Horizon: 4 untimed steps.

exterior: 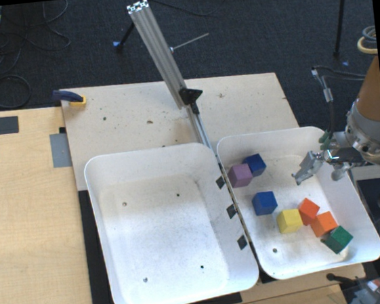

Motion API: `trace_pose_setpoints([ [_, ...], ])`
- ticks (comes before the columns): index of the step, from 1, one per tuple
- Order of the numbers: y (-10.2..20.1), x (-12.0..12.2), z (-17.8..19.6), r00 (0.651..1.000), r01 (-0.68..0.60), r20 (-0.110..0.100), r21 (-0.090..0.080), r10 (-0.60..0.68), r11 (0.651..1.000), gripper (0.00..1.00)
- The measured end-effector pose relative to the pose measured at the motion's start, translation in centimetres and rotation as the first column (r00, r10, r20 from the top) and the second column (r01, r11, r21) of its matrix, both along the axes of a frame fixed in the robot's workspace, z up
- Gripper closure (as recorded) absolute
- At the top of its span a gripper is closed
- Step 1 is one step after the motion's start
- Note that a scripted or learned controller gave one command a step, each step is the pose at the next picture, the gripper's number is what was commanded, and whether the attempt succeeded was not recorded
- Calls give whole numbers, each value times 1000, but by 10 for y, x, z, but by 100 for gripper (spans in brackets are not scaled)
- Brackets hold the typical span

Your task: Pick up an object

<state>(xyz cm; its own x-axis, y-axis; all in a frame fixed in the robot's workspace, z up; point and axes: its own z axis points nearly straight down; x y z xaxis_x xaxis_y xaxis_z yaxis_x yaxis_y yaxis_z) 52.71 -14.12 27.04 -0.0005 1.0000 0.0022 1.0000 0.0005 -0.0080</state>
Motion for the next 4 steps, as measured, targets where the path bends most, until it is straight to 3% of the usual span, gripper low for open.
trace_pose_setpoints([
  [1,-1,0,2,1000,3,4,-1,-3,1000,0],
  [3,-3,9,-97,1000,1,0,0,-1,1000,0],
  [4,-8,10,-149,1000,2,17,-4,-2,1000,0],
])
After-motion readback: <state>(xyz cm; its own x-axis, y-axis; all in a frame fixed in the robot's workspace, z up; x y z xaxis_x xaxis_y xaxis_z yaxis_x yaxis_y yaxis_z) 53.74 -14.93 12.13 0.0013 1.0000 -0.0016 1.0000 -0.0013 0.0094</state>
